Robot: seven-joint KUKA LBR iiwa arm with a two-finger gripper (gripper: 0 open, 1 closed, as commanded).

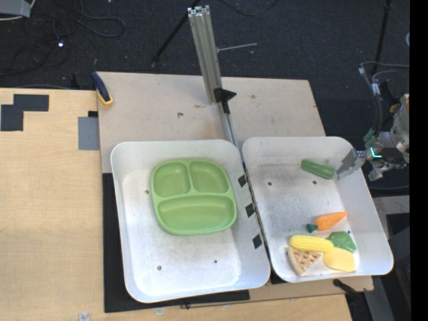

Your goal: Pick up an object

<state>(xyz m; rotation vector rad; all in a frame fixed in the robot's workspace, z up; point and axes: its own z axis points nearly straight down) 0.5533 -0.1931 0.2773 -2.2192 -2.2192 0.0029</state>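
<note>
The right bin (287,199) holds a green cucumber-like piece (317,169) near its far right corner. In the near right corner lie an orange carrot (331,221), a yellow corn cob (311,243), a dark green piece (343,239), a yellow lemon-like piece (340,261) and a tan wedge (301,263). My gripper (356,171) hangs at the bin's right wall, just right of the green cucumber piece. It is open, one grey finger (346,163) slanting toward the piece's right end with nothing between the fingers.
The left bin (134,259) holds a green divided plate (194,196). A metal post (207,52) rises behind the bins. Black clips (249,209) sit along the seam between the bins.
</note>
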